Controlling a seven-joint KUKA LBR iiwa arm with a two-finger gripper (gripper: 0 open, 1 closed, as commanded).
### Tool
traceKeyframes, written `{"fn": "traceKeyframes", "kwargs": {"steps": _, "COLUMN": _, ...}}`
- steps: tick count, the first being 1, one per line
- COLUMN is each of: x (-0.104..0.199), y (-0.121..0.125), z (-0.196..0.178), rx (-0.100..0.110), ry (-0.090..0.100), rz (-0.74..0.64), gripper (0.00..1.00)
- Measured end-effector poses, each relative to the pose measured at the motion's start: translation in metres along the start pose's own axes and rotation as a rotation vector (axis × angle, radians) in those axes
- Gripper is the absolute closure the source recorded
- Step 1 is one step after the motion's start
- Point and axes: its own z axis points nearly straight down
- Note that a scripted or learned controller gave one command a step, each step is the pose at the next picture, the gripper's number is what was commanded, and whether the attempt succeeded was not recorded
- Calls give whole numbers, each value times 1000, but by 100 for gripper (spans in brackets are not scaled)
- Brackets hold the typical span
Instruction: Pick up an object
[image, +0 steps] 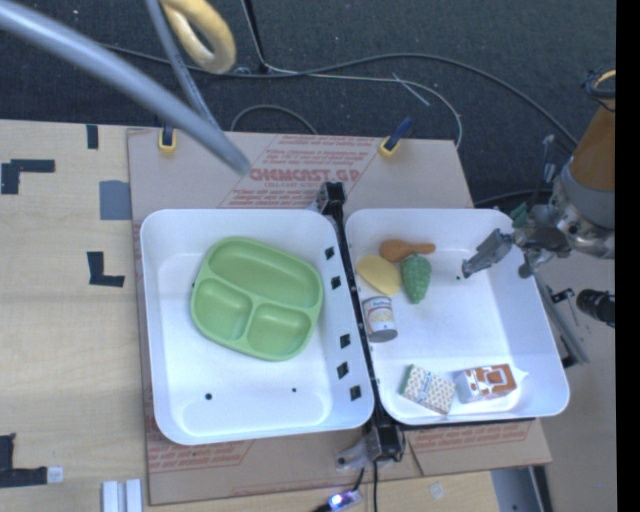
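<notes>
In the right-hand shallow white bin (520, 330), several small things lay scattered, any of which could have been picked up. Near the divider a pale yellow banana-shaped toy (378, 274) rested, touching a bumpy green toy vegetable (415, 277) on its right, and an orange carrot-shaped toy (405, 248) lay just behind both. Just in front of the yellow piece stood a small tin can with a pale label (379, 318). Closer to the front wall lay a small patterned packet in green and white (428, 388), and beside it, touching or nearly so, a flat white-and-orange carton (487, 382).

The two-finger gripper (487, 252) hung above the right part of that bin, well apart from every toy, with nothing between its fingers; whether the jaws were spread or pressed together could not be told from this angle. The grey arm with the orange band (592, 165) reached in from the right edge.

In the left-hand white bin (160, 330), a light green divided plastic tray with three compartments (258, 298) lay tilted toward the back corner. Both bins sat on a brown cardboard sheet (290, 170) printed with red lettering.
</notes>
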Motion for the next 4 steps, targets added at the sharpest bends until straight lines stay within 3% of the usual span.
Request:
{"fn": "traceKeyframes", "kwargs": {"steps": 1, "x": 0, "y": 2, "z": -7, "rx": -11, "ry": -2, "rz": -4, "gripper": 0}}
{"fn": "traceKeyframes", "kwargs": {"steps": 3, "x": 5, "y": 8, "z": 122, "rx": -5, "ry": -1, "rz": -4, "gripper": 0}}
{"fn": "traceKeyframes", "kwargs": {"steps": 4, "x": 6, "y": 9, "z": 169, "rx": -13, "ry": -4, "rz": -4, "gripper": 0}}
